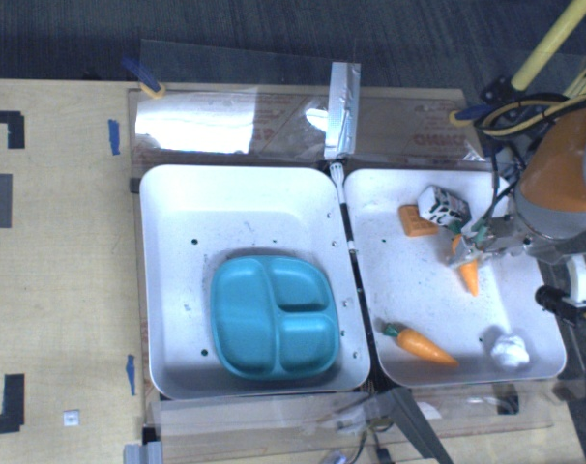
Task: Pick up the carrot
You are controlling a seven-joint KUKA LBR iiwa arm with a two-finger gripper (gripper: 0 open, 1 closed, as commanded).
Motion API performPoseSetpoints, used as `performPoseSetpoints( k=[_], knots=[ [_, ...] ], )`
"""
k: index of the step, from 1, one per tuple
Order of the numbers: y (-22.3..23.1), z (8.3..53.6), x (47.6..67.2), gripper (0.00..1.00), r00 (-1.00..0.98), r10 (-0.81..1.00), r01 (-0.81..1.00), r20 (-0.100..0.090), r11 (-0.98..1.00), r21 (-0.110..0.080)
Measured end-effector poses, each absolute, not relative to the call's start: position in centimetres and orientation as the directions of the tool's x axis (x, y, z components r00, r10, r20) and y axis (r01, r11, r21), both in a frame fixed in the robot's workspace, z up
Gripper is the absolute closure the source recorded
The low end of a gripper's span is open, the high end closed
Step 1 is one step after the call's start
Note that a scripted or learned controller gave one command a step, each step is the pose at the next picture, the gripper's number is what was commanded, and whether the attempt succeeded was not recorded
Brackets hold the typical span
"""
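Note:
Two carrots are in the right bin (535, 288). A larger orange carrot (424, 345) with a green top lies near the bin's front wall, pointing right. A smaller orange carrot piece (469, 277) sits mid-bin with its tip toward the front. My gripper (475, 245) is directly over the smaller carrot's upper end, reaching in from the right below the arm's orange band (564, 167). Cables and the gripper body hide where it meets the carrot. The larger carrot lies well clear of the gripper, toward the front left.
The right bin also holds an orange block (417, 221), a black-and-white striped toy (445, 206) at the back, and a white crumpled lump (510, 351) at the front right. A teal divided plate (274, 315) lies in the left bin (177, 220).

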State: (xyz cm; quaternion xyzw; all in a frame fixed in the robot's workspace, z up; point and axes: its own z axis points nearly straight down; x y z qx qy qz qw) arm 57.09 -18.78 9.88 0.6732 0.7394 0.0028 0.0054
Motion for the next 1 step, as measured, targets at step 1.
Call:
performPoseSetpoints(
  k=[1],
  knots=[
    [-12.33, 19.38, 59.70, 1.00, -0.053, 0.999, 0.999, 0.000, 0.053, 0.007]
  ],
)
